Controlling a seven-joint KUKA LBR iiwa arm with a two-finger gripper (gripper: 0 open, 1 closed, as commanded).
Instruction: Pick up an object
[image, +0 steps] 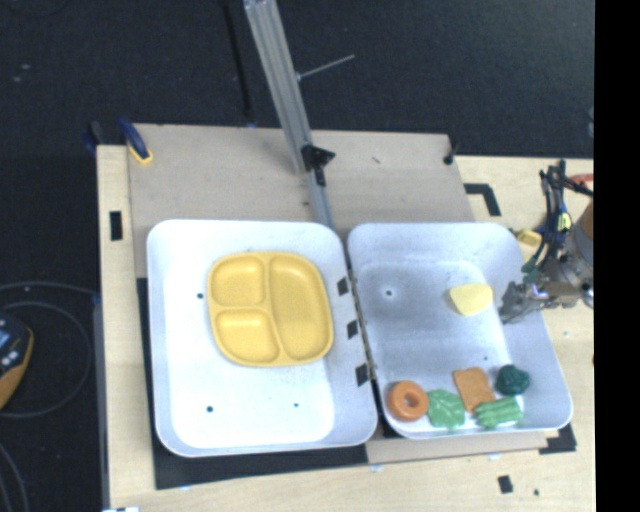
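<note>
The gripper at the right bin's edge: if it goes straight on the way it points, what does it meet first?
Probably the yellow block. The gripper points left into the right bin, and the block lies just ahead of it. Its height over the bin is unclear, so it might pass above.

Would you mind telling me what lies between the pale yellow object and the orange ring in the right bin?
In the camera view, nothing: just bare white bin floor separates the pale yellow object from the orange ring.
</note>
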